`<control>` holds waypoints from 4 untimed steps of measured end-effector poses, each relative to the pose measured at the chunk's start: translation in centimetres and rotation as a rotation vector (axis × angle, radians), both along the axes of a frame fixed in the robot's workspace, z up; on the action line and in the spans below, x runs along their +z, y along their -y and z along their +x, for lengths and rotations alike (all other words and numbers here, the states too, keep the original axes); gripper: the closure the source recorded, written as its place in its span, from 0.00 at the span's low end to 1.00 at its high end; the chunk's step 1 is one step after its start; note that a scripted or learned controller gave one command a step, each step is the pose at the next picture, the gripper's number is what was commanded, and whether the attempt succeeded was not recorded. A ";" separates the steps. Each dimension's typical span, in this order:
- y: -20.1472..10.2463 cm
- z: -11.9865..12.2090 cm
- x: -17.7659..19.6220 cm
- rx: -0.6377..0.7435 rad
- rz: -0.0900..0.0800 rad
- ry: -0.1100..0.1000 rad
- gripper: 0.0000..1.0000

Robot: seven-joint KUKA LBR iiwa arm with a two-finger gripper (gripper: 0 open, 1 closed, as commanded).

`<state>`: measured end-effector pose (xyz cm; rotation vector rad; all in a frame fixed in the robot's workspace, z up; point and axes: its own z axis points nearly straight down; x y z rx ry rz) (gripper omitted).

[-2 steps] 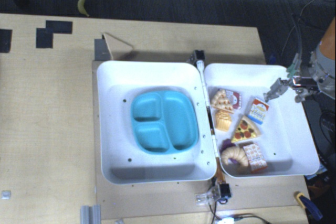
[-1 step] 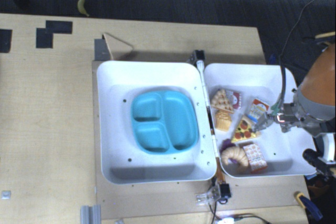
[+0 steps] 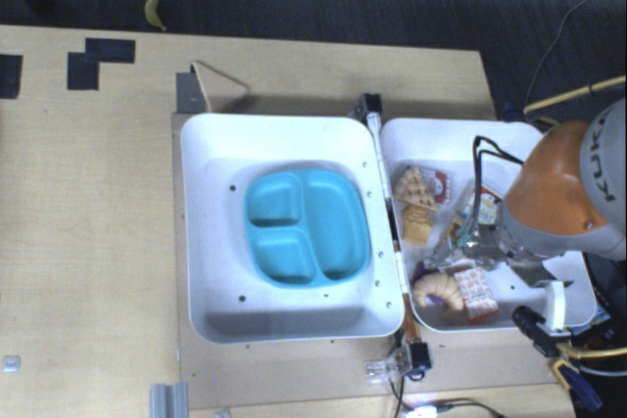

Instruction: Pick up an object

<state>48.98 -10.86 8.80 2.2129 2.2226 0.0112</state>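
The right bin [image 3: 431,134] holds several food items: a waffle-like piece in a wrapper [image 3: 419,184], a tan cracker [image 3: 417,224], a croissant [image 3: 436,290] at the front, and a red-and-white packet [image 3: 476,293] beside it. My gripper [image 3: 464,246] reaches down into the middle of this bin, just above the croissant and the packet. The wrist and its orange band [image 3: 555,181] cover the bin's right half. Nothing shows between the gripper's tips.
The left bin [image 3: 211,171] contains a blue compartment tray [image 3: 306,225]. A metal divider [image 3: 384,181] runs between the bins. Cables and connectors [image 3: 411,362] lie at the front edge of the bench. Black tape marks [image 3: 98,60] sit on the wood at the far left.
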 end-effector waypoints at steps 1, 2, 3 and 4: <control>0.1 0.3 1.1 -0.001 -0.004 0.009 1.00; 0.1 0.2 1.1 -0.001 -0.003 0.008 0.00; 0.0 0.4 2.2 0.001 -0.003 0.011 1.00; 0.0 0.4 2.2 0.001 -0.003 0.011 0.00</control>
